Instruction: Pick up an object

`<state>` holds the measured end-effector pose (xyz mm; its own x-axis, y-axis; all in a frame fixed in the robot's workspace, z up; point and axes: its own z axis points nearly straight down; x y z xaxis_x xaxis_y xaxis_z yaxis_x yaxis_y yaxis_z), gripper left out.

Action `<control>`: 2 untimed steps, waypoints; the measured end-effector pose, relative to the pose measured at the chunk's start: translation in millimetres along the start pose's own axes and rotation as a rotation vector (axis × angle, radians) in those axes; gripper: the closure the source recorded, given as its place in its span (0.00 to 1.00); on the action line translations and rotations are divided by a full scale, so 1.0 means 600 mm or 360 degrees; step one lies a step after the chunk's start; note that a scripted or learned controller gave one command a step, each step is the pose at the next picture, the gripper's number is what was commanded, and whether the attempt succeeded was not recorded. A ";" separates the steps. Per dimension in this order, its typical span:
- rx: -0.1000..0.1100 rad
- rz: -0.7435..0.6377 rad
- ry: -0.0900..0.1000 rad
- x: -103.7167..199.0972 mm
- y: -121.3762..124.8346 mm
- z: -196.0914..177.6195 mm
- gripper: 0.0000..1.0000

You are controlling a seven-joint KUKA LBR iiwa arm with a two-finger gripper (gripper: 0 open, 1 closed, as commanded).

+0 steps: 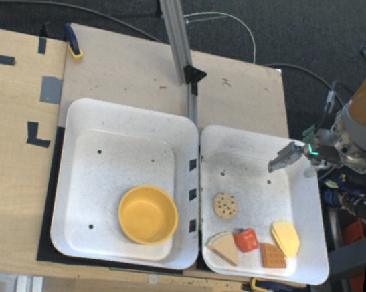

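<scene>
My gripper [282,161] hangs over the right bin [250,148], near its far right corner, above bare white floor. Jaw state: cannot tell from this angle; nothing visible between them. A small green light shows on my wrist just behind.

Right bin, contents all along the near edge:
- chocolate-chip cookie [225,206], round, toward the middle of the bin, left of centre, apart from the rest.
- wedge of sandwich or bread [225,248], tan, near-left corner.
- red tomato-like piece [246,240], touching the wedge on its right side.
- orange-brown waffle-textured square [273,256], just beside the red piece.
- pale yellow cheese-like block [285,238], near-right corner, touching or just beside the square.

All are well apart from my gripper.

Left bin [85,121]: one yellow bowl [148,215], upright, toward the near right corner.

No brand, label or readable writing on any item. Dark tape marks on the wooden bench [0,150] left of the bins; no lettering.
</scene>
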<state>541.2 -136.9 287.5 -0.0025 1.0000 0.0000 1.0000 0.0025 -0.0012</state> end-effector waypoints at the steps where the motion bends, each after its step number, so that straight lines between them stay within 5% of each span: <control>1: 0.0010 0.0003 0.0001 -0.009 -0.012 0.098 0.00; 2: 0.0012 0.0003 0.0002 -0.006 -0.011 0.206 0.00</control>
<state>534.3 -140.4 164.1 -0.0009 1.0000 0.0014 1.0000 0.0009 -0.0086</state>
